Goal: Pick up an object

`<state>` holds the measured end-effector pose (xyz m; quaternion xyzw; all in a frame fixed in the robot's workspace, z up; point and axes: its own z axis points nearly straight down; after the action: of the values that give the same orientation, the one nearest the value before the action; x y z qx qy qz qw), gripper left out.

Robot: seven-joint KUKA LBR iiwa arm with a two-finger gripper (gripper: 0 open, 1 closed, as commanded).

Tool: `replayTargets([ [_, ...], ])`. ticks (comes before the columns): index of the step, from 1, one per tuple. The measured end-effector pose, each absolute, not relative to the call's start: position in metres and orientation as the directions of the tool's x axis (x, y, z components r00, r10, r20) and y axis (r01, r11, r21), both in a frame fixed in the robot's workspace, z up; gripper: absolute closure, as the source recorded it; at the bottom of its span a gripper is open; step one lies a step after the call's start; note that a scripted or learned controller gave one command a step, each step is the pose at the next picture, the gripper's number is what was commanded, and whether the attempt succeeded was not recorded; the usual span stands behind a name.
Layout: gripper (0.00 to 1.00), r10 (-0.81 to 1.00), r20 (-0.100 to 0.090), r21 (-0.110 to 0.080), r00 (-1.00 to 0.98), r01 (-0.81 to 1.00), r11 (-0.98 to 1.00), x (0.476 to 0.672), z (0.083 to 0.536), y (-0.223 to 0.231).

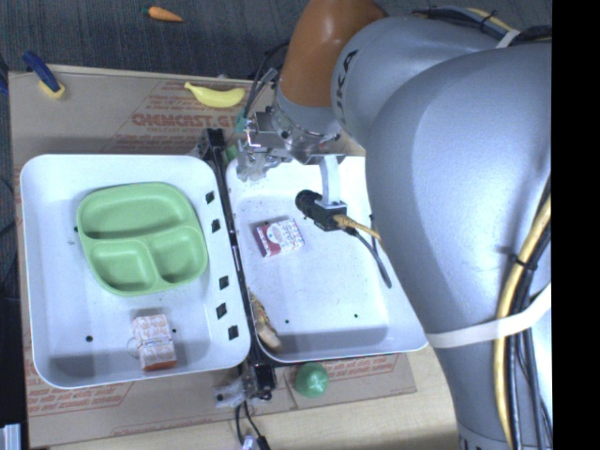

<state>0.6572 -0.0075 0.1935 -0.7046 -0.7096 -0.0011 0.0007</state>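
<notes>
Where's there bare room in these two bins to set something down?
Best: the right bin, from the red packet down to its near wall. In the left bin, only the strip beside the brown packet. Crowded: the green tray takes most of the left bin, and the gripper hangs over the right bin's far end.

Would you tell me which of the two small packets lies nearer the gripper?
The red-and-white packet in the right-hand bin, just below the gripper; the orange-brown packet lies in the other bin.
</notes>
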Motion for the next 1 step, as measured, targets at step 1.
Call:
replayTargets([
  [1, 1.00, 1.000, 0.002, -0.002, -0.008, 1.000, 0.008, 0.6535, 0.1919, 0.0807],
])
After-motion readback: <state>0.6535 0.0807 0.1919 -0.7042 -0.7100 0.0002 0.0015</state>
